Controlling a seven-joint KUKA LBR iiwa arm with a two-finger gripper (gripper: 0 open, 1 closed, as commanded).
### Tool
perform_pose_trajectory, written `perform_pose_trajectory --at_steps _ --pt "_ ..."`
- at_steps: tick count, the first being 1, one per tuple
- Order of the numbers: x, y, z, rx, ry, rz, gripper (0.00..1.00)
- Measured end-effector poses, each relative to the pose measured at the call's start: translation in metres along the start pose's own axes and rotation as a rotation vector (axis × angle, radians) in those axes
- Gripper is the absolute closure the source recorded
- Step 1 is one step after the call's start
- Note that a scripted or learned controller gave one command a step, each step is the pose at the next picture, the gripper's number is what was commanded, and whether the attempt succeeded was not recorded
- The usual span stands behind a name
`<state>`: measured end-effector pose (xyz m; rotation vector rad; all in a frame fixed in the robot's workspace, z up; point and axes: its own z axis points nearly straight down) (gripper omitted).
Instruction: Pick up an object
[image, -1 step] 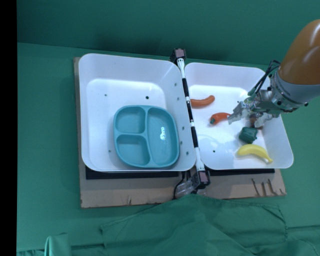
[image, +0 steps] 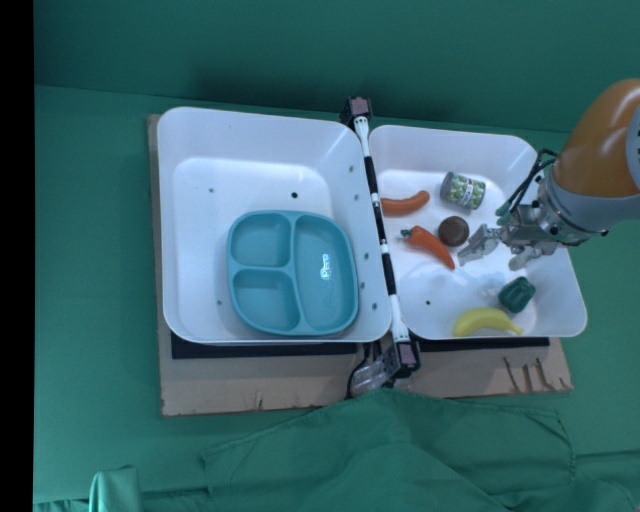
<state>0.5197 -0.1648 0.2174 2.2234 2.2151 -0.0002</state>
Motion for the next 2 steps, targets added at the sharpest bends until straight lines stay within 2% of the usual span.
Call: perform_pose_trajectory --at_steps 1,2 --pt "0.026 0.033 0.028 -0.003 -0.002 0.001 0.00" --pt "0.025 0.035 0.018 -0.007 -0.005 0.005 1.00"
